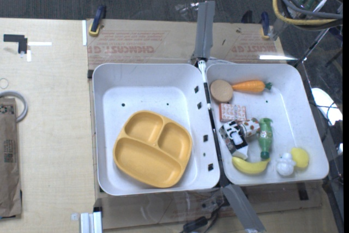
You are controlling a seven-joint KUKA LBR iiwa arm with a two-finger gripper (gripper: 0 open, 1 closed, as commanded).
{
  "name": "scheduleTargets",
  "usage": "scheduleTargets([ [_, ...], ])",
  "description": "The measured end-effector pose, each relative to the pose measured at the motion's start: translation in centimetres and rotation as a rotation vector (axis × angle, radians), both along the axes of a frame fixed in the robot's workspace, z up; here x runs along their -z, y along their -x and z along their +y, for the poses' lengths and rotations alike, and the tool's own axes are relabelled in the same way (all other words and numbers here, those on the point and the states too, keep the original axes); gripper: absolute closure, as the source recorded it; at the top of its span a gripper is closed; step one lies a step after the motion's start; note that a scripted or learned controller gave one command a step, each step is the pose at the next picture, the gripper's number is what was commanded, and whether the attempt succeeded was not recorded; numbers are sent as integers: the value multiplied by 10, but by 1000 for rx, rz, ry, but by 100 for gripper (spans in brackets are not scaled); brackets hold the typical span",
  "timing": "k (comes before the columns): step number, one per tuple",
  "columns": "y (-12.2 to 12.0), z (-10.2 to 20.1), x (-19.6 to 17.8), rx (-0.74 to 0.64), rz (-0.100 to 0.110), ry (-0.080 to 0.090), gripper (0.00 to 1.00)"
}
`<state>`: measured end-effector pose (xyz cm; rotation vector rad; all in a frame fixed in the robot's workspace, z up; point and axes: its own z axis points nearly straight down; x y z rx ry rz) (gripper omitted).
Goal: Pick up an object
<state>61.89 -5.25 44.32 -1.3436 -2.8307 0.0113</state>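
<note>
Nothing is grasped yet. The carrot (250, 85) lies alone by the right bin's (305, 90) far edge, well placed for a descent. The gripper's state cannot be told.

Two white bins (103, 117) are set side by side on the bench (49, 117); a brown bag (8, 155) lies at its left edge.

1. The left bin (103, 117) holds a divided plate (152, 148), toward its near side.
2. The right bin (294, 112) holds the rest:
   - far: a round disc (221, 90) left of a carrot (250, 86);
   - middle: a cracker packet (233, 112), a toy cow (238, 133), a bottle (265, 138);
   - near: a banana (250, 165), a white ball (284, 165), a lemon (300, 157).
</note>
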Motion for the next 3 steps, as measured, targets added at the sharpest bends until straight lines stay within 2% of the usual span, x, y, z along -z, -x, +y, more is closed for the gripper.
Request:
scheduleTargets([
  [3,-9,-1,-17,-3,12,3,100],
])
